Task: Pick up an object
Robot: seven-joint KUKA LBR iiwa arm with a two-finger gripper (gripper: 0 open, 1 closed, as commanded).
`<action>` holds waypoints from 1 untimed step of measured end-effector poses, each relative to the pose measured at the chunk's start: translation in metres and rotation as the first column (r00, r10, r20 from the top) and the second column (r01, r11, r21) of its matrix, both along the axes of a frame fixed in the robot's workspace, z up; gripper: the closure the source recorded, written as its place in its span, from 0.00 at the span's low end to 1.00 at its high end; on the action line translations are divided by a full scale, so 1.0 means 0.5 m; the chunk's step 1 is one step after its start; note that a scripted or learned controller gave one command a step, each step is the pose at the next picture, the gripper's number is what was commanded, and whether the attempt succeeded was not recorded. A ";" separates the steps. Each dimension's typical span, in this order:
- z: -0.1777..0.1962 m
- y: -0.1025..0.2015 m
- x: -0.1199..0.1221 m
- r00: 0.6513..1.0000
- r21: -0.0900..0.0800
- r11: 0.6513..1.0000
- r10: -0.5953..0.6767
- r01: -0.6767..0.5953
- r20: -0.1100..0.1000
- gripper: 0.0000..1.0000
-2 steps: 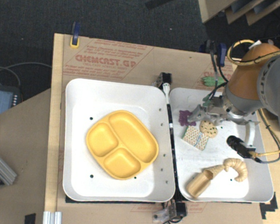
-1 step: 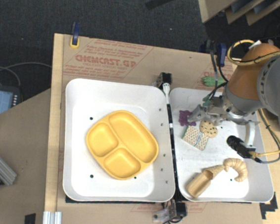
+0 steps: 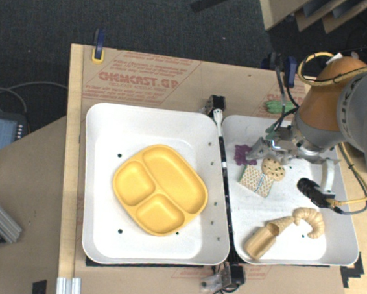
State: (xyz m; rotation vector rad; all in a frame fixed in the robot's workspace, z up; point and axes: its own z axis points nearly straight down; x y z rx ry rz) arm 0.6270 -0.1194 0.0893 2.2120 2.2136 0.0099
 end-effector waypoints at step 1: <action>0.000 0.000 0.000 1.000 0.000 1.000 0.000 0.000 0.000 0.00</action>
